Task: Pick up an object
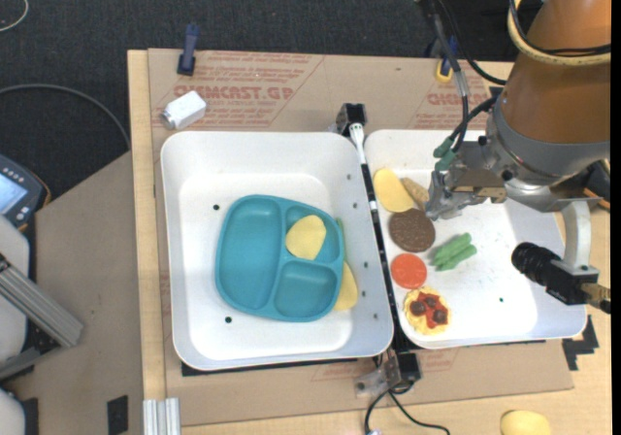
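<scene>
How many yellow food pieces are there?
3, maybe more hidden. One yellow piece sits on the blue tray, one peeks from under the tray's right edge, one lies in the right bin.

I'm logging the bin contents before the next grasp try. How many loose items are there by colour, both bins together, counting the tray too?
Yellow: 3 (piece on the tray, piece beside the tray, piece in the right bin)
Brown: 1 (disc)
Green: 1 (piece)
Red-orange: 1 (disc)
Yellow with red topping: 1 (piece)
Blue: 1 (tray)
Total: 8
</scene>
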Controlling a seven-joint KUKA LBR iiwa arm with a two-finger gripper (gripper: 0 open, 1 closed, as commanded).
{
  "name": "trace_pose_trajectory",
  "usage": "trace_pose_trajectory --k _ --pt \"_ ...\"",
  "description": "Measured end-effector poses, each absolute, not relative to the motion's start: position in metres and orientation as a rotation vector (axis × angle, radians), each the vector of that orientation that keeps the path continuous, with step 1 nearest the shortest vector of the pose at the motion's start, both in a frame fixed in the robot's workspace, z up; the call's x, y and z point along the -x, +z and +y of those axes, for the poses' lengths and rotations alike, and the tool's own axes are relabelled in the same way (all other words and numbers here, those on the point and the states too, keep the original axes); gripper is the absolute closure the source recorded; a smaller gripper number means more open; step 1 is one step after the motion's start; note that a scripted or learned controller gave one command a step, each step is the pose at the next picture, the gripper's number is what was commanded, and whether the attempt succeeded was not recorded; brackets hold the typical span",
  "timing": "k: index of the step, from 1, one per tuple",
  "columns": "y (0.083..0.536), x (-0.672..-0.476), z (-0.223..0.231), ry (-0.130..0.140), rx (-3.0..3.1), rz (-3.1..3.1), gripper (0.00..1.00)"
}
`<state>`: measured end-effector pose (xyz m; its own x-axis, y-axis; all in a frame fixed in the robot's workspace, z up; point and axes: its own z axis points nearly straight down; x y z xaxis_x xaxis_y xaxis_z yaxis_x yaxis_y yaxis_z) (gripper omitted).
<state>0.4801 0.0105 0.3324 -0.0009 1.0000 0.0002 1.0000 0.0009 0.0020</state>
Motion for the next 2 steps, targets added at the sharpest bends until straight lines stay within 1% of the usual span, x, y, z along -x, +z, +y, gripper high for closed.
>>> trace_pose_trajectory --k 1,2 --pt "0.367 -0.480 0.098 0.010 -2.208 2.231 1.00" --pt "0.545 -0.502 0.119 0.030 -2.210 2.218 1.00"
